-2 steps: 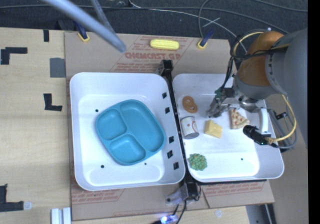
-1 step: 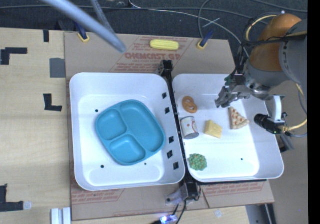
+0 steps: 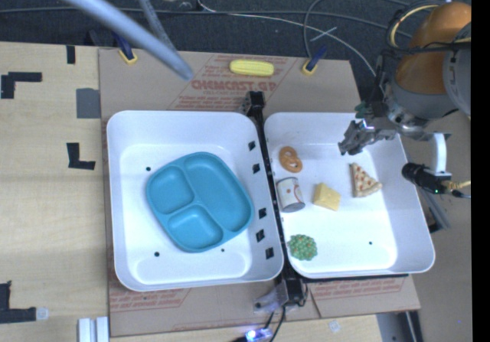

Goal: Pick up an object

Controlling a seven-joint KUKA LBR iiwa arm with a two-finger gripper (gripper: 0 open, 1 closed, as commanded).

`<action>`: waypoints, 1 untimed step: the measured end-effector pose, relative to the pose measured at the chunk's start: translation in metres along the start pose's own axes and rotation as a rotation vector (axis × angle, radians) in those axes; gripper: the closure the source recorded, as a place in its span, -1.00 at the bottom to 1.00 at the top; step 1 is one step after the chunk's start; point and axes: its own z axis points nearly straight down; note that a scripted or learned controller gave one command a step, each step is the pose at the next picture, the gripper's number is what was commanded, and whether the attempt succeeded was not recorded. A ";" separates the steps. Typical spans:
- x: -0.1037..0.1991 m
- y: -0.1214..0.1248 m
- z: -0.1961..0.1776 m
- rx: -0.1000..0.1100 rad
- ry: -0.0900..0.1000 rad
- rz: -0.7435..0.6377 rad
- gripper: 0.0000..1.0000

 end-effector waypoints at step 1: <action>0.000 0.001 -0.027 0.002 0.001 0.000 1.00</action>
